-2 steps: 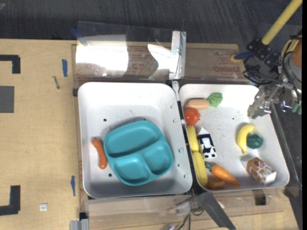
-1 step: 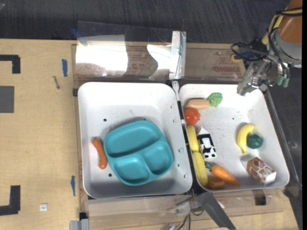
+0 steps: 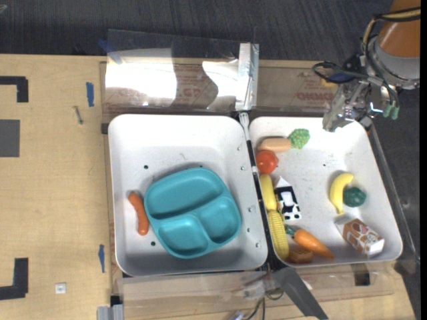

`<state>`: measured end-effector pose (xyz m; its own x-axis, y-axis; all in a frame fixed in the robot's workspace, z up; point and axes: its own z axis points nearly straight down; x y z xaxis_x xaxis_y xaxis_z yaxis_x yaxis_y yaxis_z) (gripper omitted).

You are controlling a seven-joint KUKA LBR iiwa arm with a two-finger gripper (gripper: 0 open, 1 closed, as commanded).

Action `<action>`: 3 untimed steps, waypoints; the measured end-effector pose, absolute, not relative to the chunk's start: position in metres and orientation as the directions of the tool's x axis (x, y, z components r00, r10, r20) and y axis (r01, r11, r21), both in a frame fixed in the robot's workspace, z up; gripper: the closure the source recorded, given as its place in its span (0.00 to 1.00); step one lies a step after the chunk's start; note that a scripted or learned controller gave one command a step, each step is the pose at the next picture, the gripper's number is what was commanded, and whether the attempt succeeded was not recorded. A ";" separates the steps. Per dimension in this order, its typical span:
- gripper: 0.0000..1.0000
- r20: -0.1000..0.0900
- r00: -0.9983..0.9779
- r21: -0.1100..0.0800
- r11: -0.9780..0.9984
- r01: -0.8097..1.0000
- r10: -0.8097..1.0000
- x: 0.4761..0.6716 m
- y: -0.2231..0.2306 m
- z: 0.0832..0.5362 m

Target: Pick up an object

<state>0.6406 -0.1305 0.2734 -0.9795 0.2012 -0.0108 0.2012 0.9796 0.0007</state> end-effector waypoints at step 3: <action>1.00 -0.011 -0.955 0.003 0.955 0.298 0.298 0.652 -0.109 0.278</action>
<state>0.6524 -0.1090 0.2783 -0.9545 0.2979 -0.0114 0.2979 0.9546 0.0027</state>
